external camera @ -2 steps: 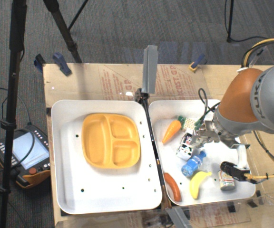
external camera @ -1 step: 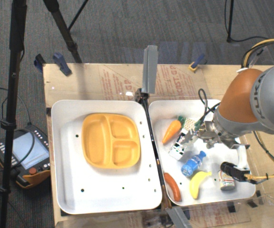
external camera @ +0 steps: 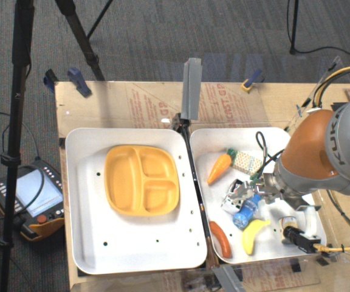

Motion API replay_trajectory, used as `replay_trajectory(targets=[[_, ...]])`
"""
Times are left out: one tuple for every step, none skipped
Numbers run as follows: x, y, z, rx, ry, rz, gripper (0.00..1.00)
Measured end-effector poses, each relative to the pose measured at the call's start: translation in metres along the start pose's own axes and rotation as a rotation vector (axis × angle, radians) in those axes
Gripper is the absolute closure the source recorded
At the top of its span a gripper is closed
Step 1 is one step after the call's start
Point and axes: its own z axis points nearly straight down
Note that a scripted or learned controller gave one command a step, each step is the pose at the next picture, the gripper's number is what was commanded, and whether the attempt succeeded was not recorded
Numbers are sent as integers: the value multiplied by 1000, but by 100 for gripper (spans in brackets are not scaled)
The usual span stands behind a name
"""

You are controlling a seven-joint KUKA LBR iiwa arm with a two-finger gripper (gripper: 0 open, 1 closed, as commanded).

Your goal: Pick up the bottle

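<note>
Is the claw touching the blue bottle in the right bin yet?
Cannot tell. In the camera view the claw sits right over the upper end of the bottle, overlapping it, but the slanted look-down shows neither contact nor a gap plainly.

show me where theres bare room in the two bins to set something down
Left bin: bare white floor in front of the yellow divided plate and along its left side. Right bin: a small bare strip at the back, behind the carrot. Its front is crowded: gripper, blue bottle, banana, sausage.
</note>
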Motion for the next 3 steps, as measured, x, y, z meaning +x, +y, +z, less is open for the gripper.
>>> replay_trajectory(targets=[[2,3,-14,-4,7,2,100],[68,52,-116,43,-6,95,100],[68,52,-116,43,-6,94,0]])
